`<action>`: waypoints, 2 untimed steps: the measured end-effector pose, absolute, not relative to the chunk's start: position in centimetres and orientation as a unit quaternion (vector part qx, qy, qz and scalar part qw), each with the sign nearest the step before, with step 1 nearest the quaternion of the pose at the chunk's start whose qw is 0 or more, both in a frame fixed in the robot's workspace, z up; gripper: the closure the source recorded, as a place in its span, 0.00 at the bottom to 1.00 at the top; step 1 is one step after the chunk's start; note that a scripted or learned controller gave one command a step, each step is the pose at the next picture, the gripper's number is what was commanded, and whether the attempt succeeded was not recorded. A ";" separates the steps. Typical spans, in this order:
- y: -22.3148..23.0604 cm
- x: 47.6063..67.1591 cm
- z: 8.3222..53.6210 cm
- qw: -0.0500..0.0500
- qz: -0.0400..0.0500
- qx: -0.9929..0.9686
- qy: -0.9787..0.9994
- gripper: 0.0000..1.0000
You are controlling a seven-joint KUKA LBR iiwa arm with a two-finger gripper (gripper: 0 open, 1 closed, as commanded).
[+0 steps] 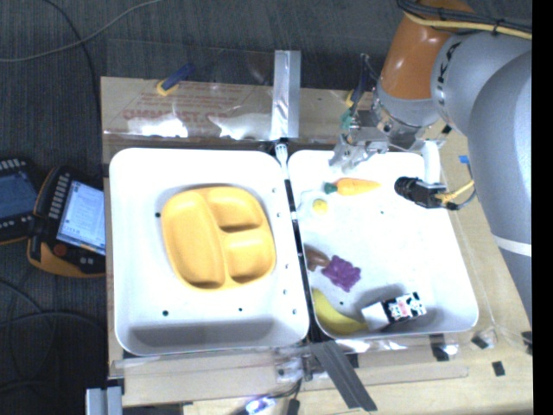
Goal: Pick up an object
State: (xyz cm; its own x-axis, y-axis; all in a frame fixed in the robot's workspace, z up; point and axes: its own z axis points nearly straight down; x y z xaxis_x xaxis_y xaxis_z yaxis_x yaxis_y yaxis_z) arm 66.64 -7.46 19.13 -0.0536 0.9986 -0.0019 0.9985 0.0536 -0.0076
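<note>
Orange toy carrot lies at the right bin's far edge, directly under the gripper, whose opening cannot be judged, seemingly its target.

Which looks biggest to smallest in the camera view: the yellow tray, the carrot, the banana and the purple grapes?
1. Yellow tray, by far the largest.
2. Banana, though the bin wall hides part of it.
3. Carrot and purple grapes look about alike, too close to rank.

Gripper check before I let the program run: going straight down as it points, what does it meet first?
Probably the toy carrot, just below the gripper; depth is unclear, so it might meet the right bin floor beside it.
</note>
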 end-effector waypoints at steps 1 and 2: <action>-7.2 65.4 17.9 0.003 0.003 -0.703 -0.711 1.00; -9.8 63.2 23.0 0.001 0.002 -0.584 -0.812 1.00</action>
State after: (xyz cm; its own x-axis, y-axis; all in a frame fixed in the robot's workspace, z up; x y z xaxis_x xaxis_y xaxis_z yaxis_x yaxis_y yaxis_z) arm 63.19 -9.84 22.98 -0.3178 0.9482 -0.0001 0.9482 0.3178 -0.0044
